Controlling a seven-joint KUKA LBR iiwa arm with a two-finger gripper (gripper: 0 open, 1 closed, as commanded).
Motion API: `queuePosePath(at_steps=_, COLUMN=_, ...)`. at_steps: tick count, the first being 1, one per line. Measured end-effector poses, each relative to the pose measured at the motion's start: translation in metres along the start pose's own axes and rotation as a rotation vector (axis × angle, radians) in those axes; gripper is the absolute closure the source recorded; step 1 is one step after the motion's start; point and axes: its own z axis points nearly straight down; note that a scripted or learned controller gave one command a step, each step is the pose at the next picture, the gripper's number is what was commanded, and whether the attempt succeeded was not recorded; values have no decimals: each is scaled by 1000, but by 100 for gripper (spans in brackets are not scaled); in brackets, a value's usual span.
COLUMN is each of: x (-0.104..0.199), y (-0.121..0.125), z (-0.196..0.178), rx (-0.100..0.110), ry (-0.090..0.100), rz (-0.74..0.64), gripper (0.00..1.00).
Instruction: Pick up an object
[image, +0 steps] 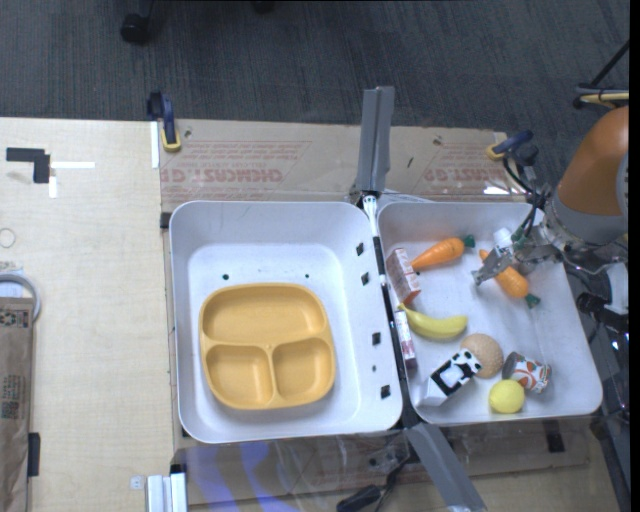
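Gripper (497, 266) clenched on carrot (511, 282); mirrored "CHEMCAST" lettering on cardboard (262, 160) behind bins.

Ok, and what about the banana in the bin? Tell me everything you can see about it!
The banana is small, yellow and curved, smooth and shiny like a plastic toy. It lies flat on the floor of the right bin, near the left wall, with its ends curling upward in the picture. One tip rests against the reddish box. A tan ball sits just below its other end.
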Motion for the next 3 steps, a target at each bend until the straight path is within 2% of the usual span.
queuePosePath(at_steps=1, x=-4, y=28, z=0, rx=0, ry=1, rz=97, gripper=0)
queuePosePath(at_steps=2, x=-8, y=28, z=-12, rx=-3, ry=-9, rz=96, gripper=100)
queuePosePath(at_steps=3, x=77, y=30, z=-94, rx=0, ry=-11, rz=236, gripper=100)
